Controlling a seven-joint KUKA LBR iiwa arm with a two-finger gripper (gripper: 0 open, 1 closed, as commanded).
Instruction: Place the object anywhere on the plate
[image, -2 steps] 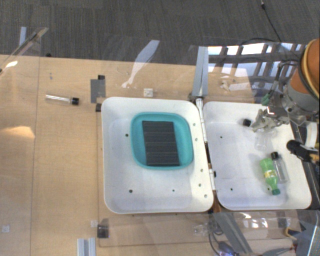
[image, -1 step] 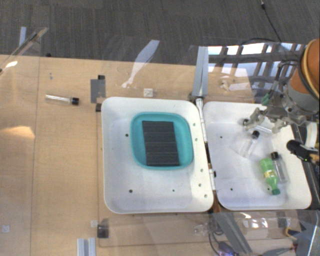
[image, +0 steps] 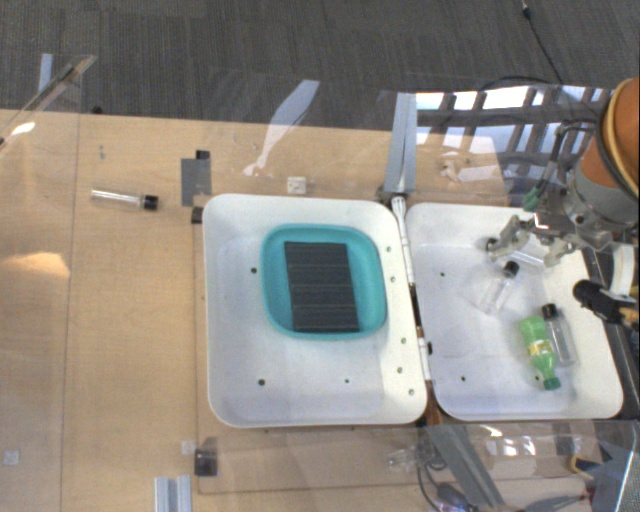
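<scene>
A teal plate (image: 372, 290) with rounded corners rests in the left bin (image: 240, 380), toward its back. A dark grey ribbed rectangular slab (image: 322, 287) lies flat in the plate's middle. My gripper (image: 527, 238) hangs over the back of the right bin (image: 450, 390), well to the right of the plate and apart from the slab. Just below it lies a clear vial with a black cap (image: 500, 286). I see nothing held in the gripper.
A green bottle (image: 539, 350) and a clear black-capped bottle (image: 559, 335) lie side by side at the right bin's front right. Another small vial (image: 122, 199) lies on the bench, left of the bins. A metal divider (image: 402, 150) stands behind the bins.
</scene>
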